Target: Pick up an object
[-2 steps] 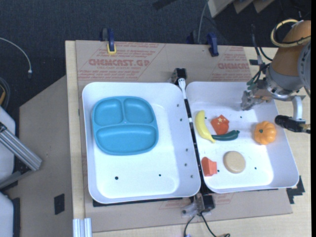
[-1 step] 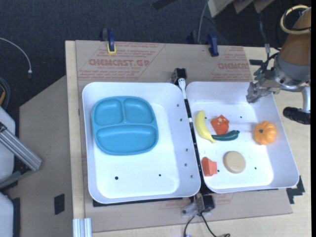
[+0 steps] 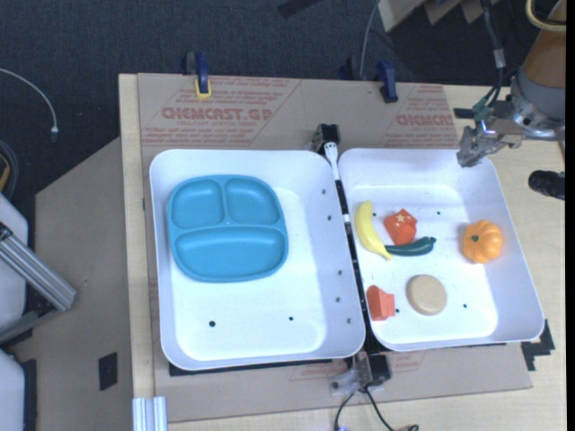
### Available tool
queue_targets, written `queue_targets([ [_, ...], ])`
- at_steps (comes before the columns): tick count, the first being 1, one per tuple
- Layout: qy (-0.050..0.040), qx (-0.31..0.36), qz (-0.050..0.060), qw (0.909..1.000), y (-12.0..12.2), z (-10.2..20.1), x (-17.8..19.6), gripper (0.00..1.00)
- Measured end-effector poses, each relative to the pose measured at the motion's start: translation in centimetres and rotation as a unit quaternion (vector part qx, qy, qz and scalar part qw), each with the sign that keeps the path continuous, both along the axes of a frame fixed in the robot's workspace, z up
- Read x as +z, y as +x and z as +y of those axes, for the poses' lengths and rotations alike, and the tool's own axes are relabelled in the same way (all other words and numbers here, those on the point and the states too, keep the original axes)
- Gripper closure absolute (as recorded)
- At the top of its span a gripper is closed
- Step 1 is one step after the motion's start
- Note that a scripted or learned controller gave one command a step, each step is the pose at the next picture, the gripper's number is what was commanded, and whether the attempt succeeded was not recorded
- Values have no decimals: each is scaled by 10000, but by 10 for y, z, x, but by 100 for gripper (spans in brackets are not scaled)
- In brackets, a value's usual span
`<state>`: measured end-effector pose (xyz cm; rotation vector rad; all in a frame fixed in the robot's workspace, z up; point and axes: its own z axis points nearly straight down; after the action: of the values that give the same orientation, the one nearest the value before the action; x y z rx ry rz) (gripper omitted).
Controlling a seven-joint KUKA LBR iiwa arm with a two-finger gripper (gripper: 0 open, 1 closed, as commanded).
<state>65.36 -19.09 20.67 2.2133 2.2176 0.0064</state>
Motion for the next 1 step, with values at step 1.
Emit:
queue_targets([
  [1,-2,-3,1,10000,2,0,54,100],
])
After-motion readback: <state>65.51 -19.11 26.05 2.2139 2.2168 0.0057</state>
